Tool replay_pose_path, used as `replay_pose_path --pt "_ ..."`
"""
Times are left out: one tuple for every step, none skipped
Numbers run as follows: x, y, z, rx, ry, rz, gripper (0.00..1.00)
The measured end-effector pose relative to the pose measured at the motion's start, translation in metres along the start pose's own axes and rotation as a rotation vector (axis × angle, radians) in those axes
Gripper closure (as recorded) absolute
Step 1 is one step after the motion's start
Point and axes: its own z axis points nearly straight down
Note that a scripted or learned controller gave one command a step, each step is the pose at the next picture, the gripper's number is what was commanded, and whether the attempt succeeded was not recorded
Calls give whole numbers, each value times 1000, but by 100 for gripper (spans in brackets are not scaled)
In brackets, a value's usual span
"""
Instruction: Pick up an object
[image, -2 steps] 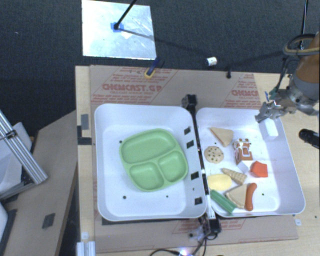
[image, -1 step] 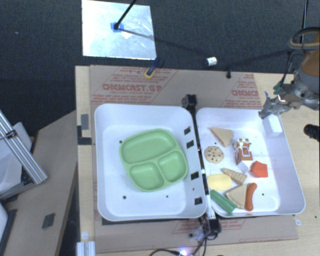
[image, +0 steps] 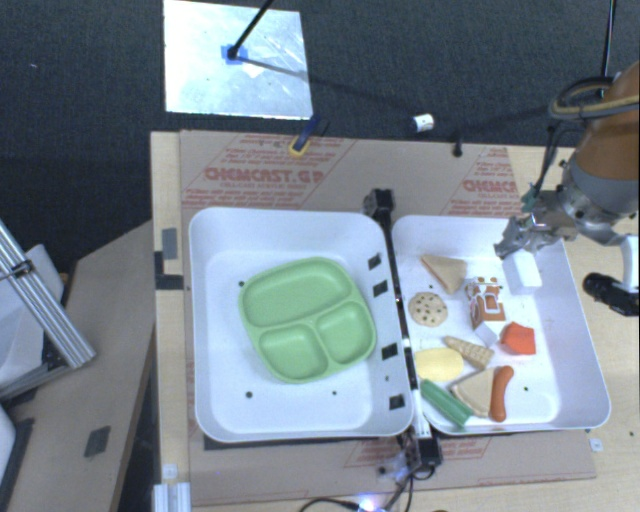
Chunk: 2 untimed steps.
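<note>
Dark carpet surrounds a pale bench (image: 110, 300) topped with printed cardboard, where two shallow white bins sit side by side under a fixed overhead camera. At the 9 o'clock side, the left bin (image: 215, 400) holds a green three-compartment tray (image: 307, 318) lying flat near its middle. At 3 o'clock, the right bin (image: 570, 330) carries a scatter of toy food. The grey arm with its orange band (image: 608, 150) reaches in from the 2 o'clock corner, and its gripper (image: 520, 245) hangs over the bin's upper edge; whether the pincer is open or closed cannot be told from this angle, and nothing is seen between its tips.

Relative to the gripper, the objects all lie toward 6 to 8 o'clock. A tan wedge (image: 445, 270) rests nearest, at about 8 o'clock. A small red-and-white box (image: 487, 300) sits just below the gripper at roughly 7 o'clock, with an orange-red piece (image: 518, 338) beside it at 6 o'clock. A chocolate-chip cookie (image: 428, 308) lies farther toward the divider. Well apart, near the bin's lower edge, cluster a yellow piece (image: 438, 362), an ice-cream cone (image: 468, 351), a slice of bread (image: 475, 392) with a red sausage (image: 499, 390) across it, and a green stick (image: 444, 403).
</note>
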Motion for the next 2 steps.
replay_pose_path --pt "42 -30 -12 -1 0 0 100" --pt "96 -55 -16 0 1 -2 100"
